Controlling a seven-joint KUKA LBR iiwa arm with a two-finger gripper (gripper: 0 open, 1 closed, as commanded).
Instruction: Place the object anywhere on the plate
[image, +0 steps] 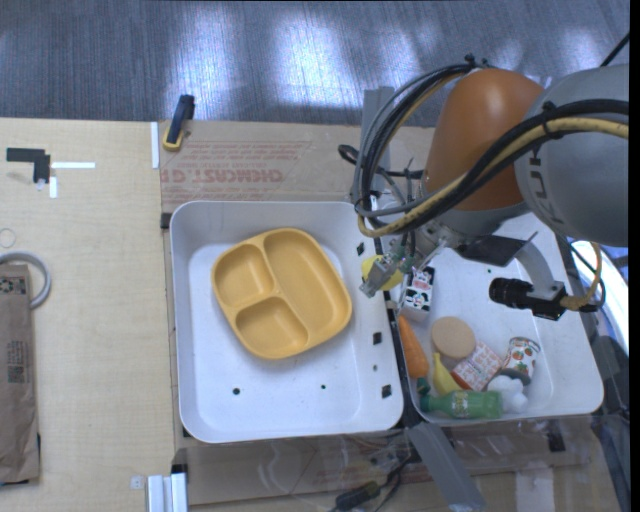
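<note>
The yellow three-compartment plate (282, 292) lies in the left white bin (290, 415), tilted a little, with nothing on it. My gripper (383, 276) hangs over the divide between the two bins, just right of the plate's right edge. A small yellow object (372, 268) sits pinched between its fingertips, and the fingers are shut on it. The arm's orange band (480, 120) and cables hide the back of the right bin.
The right bin (575, 300) holds a black-and-white carton (418, 288), an orange carrot (412, 350), a tan round piece (452, 337), a green bottle (462, 404), a red-and-white pack (478, 366) and a small can (522, 355). A brown bag (15, 360) lies far left.
</note>
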